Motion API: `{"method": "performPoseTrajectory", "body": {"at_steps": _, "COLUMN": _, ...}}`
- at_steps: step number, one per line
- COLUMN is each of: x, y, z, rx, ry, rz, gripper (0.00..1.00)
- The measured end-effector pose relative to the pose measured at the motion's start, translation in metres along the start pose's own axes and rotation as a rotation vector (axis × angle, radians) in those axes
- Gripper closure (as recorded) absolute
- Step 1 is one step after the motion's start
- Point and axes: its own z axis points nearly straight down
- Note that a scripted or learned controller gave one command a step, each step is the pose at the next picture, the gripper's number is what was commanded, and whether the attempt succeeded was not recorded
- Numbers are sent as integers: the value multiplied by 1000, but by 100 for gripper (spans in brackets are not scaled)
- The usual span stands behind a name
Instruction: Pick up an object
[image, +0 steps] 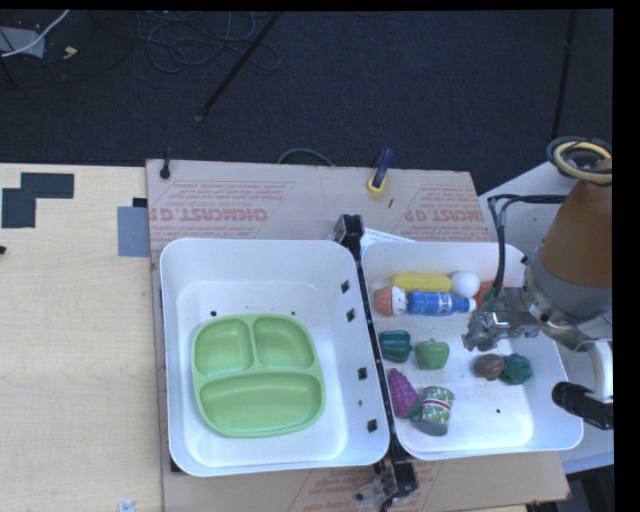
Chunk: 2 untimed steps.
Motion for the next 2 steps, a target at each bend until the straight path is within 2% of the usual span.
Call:
{"method": "performPoseTrajectory", "body": {"at_steps": 1, "x": 59, "y": 9, "z": 3, "rx": 3, "ry": 1, "rz": -3, "gripper": 100}}
{"method": "performPoseTrajectory", "body": {"at_steps": 2, "x": 109, "y": 29, "z": 13, "rx": 4, "ry": 2, "rz": -4, "gripper": 100}}
